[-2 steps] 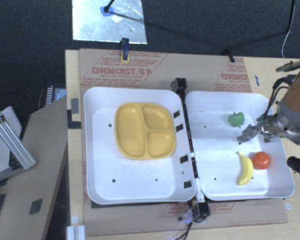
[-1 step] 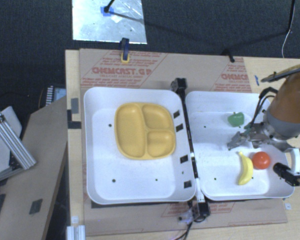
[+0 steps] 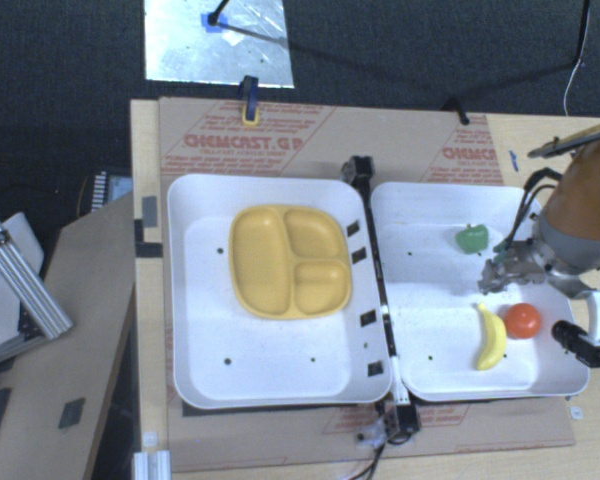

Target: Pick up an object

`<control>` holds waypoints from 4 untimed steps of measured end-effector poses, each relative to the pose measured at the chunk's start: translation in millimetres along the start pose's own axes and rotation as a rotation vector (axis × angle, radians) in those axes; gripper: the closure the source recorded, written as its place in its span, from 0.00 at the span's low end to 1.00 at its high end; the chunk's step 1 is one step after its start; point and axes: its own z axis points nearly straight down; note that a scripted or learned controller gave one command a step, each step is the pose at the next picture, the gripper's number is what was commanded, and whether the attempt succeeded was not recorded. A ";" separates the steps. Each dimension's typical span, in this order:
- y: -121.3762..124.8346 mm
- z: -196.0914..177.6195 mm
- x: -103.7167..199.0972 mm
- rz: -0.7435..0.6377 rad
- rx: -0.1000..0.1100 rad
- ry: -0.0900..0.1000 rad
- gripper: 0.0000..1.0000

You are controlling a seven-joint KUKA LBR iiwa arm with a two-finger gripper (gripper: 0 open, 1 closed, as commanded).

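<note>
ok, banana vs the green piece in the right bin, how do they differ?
The banana is yellow, long and curved; the green piece is small and roundish. The banana lies near the bin's front, beside the red-orange ball; the green piece sits alone toward the back. Both lie in the right bin, left of the gripper.

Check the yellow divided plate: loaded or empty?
Empty. The yellow divided plate in the left bin shows three bare compartments.

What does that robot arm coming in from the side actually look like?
The arm is rounded and bulky, with an orange band above a grey wrist section. At its tip sits a small grey metal gripper. Thin dark cables loop along the arm's side, and a black fitting sticks out lower down.
</note>
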 end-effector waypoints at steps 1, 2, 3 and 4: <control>11.4 -50.4 -3.6 -0.003 -0.003 -0.001 1.00; 13.9 -113.0 0.0 -0.004 -0.005 -0.001 1.00; 14.9 -114.5 -0.1 -0.004 0.001 0.000 1.00; 25.4 -103.9 52.3 -0.008 0.002 0.003 1.00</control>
